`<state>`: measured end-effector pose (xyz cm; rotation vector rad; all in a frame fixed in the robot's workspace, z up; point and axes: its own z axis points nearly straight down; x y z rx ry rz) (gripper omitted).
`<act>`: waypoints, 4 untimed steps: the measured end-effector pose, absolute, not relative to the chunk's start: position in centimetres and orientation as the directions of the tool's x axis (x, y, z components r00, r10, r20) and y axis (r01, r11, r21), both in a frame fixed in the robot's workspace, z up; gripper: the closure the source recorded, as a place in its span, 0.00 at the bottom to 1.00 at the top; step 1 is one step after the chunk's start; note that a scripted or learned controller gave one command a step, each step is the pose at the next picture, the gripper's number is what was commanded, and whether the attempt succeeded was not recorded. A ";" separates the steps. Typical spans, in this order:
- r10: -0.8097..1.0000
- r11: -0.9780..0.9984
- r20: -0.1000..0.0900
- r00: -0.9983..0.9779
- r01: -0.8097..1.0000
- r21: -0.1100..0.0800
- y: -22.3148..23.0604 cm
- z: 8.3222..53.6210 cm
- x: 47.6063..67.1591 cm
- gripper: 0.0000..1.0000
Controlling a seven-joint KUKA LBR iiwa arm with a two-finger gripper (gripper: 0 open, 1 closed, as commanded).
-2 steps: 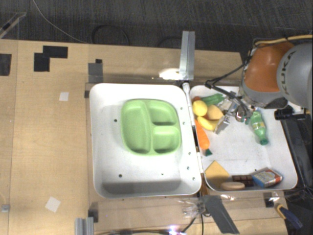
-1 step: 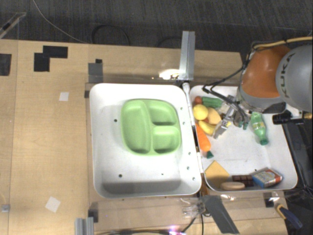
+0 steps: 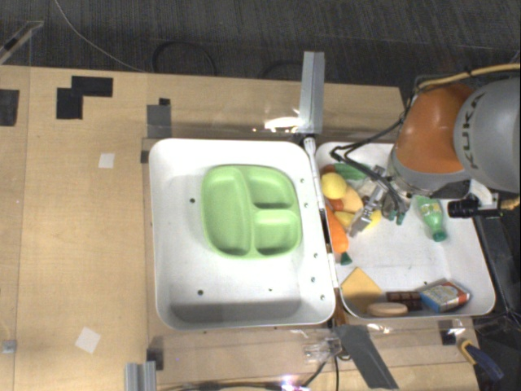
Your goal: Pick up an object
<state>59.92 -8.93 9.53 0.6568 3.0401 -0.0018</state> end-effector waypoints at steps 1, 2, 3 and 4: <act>0.452 0.892 -0.024 -0.892 0.452 0.008 -9.0 9.5 61.5 0.00; 0.531 0.847 -0.025 -0.847 0.531 0.014 -9.2 9.5 60.9 0.00; 0.525 0.851 -0.052 -0.849 0.525 0.023 -9.3 11.4 61.6 1.00; 0.663 0.748 -0.013 -0.748 0.663 0.012 -4.3 22.4 63.6 1.00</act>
